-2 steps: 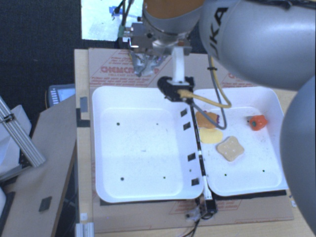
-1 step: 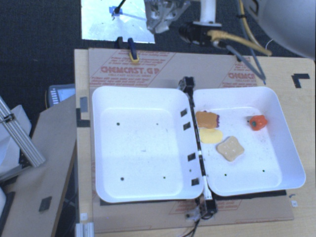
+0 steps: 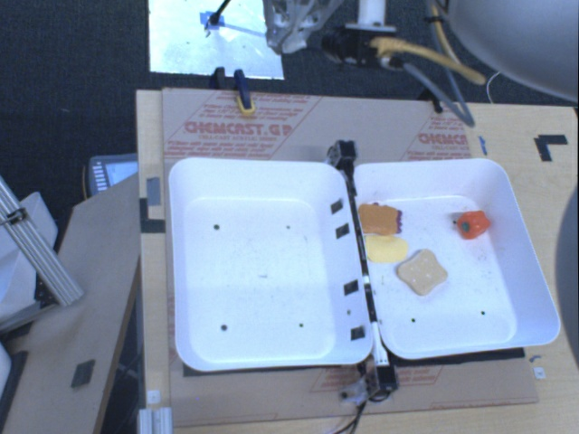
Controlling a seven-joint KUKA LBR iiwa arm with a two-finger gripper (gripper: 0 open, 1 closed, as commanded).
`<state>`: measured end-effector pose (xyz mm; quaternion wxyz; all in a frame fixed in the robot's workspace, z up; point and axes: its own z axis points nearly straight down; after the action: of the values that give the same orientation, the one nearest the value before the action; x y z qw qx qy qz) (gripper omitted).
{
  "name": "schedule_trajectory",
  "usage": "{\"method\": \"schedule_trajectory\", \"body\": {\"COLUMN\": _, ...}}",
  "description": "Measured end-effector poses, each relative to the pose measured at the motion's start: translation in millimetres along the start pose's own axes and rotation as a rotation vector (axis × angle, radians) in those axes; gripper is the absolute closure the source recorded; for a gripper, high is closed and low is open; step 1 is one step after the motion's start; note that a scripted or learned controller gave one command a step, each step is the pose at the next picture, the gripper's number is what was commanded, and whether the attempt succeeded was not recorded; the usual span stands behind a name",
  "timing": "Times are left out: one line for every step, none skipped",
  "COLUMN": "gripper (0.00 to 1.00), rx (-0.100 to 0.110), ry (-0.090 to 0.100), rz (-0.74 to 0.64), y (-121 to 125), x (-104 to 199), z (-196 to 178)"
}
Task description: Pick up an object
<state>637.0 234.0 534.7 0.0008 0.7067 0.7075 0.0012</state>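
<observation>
1. Four small things lie in the right bin [image 3: 520, 242], all in its upper left part: an orange wedge with a purple edge [image 3: 380, 219] close to the divider, a pale yellow flat piece [image 3: 387, 250] just below and touching it, a tan toast-shaped piece [image 3: 422, 272] beside that, and a red-orange piece [image 3: 471, 225] well apart near the right wall.
2. The left bin [image 3: 181, 269] holds nothing you need.
3. Your tool [image 3: 291, 25] hangs above the far edge of the table [image 3: 271, 125], well away from both bins; you cannot tell from here whether it is open or closed, and nothing shows in it.
4. These look like light, stiff toy foods, probably smooth plastic that may slip.
5. The red-orange piece seems your easiest target: it stands alone and is rounded, so close across its middle.
6. The yellow piece looks too flat to grip cleanly; the toast offers its two opposite edges.
</observation>
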Motion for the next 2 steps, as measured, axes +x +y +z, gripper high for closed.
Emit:
{"method": "schedule_trajectory", "body": {"gripper": 1.0, "rx": -0.001, "ry": 0.0, "rz": 0.001, "y": 29.0, "x": -0.1, "z": -0.3}}
{"method": "schedule_trajectory", "body": {"gripper": 0.0, "rx": 0.001, "ry": 0.0, "rz": -0.001, "y": 28.0, "x": 0.3, "z": -0.1}}
